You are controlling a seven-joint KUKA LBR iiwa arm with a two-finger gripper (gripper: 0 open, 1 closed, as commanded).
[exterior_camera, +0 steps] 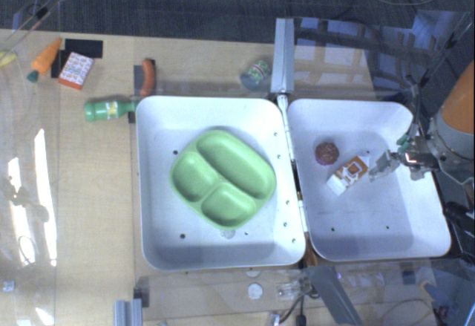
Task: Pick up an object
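Beside the gripper [389, 164], just on its far-from-arm side, lies the small orange and white box [349, 171], in the right bin [415, 243]. A little further the same way, and slightly behind, I see a round brown object [326, 152]. Whether the jaws are parted or closed I cannot tell; the wrist hides them too much. Nothing is visibly held. I judge the box to be the nearest target. To do this step well I would centre the tool above the middle of the box, turn the wrist so the jaws cross its short side, then go down straight. The green divided tray [223, 177] in the other bin [156, 243] is well apart.
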